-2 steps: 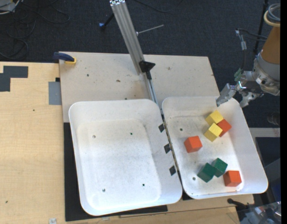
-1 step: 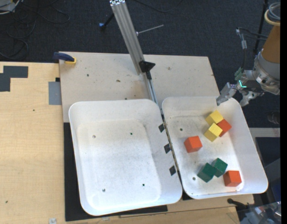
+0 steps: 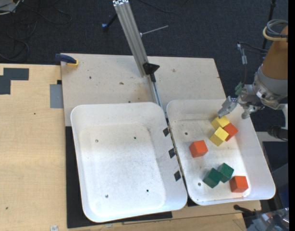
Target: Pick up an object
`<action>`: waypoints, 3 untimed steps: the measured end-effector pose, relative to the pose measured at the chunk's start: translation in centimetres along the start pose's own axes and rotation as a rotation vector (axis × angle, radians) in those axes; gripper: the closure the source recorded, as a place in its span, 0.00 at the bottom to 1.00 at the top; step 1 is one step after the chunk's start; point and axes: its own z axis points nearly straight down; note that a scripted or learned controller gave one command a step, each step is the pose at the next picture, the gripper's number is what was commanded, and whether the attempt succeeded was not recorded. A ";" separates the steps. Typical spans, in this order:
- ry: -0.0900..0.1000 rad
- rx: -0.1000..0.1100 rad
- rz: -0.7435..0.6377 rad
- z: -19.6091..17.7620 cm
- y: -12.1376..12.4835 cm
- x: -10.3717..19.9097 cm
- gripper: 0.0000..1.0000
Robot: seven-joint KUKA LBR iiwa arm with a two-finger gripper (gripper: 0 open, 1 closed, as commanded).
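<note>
The arm comes in from the right, and its end effector hangs over the far right corner of the right bin. Its two fingers stand spread apart, one at the left and one at the right, with nothing between them.

Just below the left finger sits a tight cluster of blocks: a yellow block nearest the fingertip, a red block touching it on the right, and a second yellow block just in front. Whether the finger touches the top yellow block I cannot tell.

Nearer the bin's middle lies an orange block, apart from the cluster. Toward the near edge two green blocks rest against each other, and another orange block lies just beside them on the right.

The left bin stands alongside on the desk, the two rims touching.
</note>
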 end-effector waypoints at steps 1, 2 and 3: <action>0.001 0.001 0.000 6.5 -0.4 -0.1 0.00; -0.007 -0.024 0.001 9.3 0.1 -0.3 0.00; -0.008 -0.026 0.003 8.4 0.2 -0.3 1.00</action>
